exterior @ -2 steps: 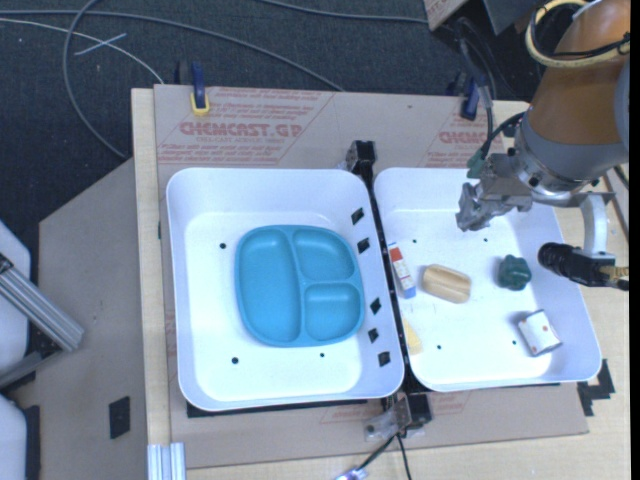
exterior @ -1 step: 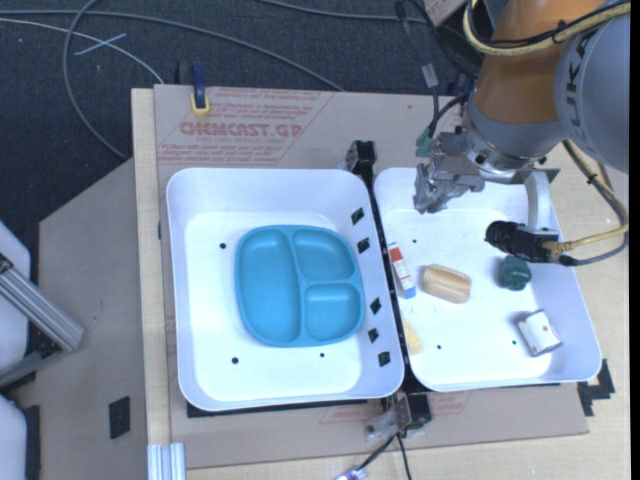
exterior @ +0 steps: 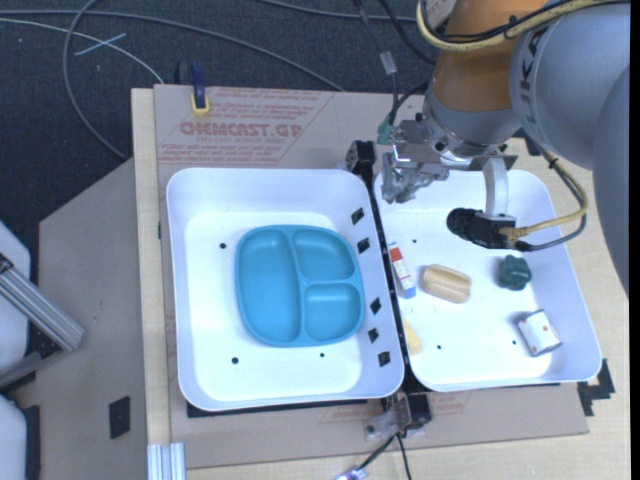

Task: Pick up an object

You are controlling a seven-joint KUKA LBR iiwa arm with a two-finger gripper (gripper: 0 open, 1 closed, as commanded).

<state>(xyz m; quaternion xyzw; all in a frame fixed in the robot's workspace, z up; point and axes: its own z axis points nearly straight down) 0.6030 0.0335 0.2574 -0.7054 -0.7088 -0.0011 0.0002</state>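
The gripper [exterior: 405, 180] is poised low over the back left corner of the right bin [exterior: 570, 298], its opening not discernible, so that nothing is seen held, while the tan block [exterior: 446, 283], the likeliest pick, lies loose mid-bin, near the green lump [exterior: 514, 272]

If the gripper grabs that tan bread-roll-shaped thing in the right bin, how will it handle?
The tan roll-shaped object looks rounded and smooth, so it may roll or slip sideways when pinched. It looks small beside the blue divided plate, so probably light. Whether it squashes can't be judged.
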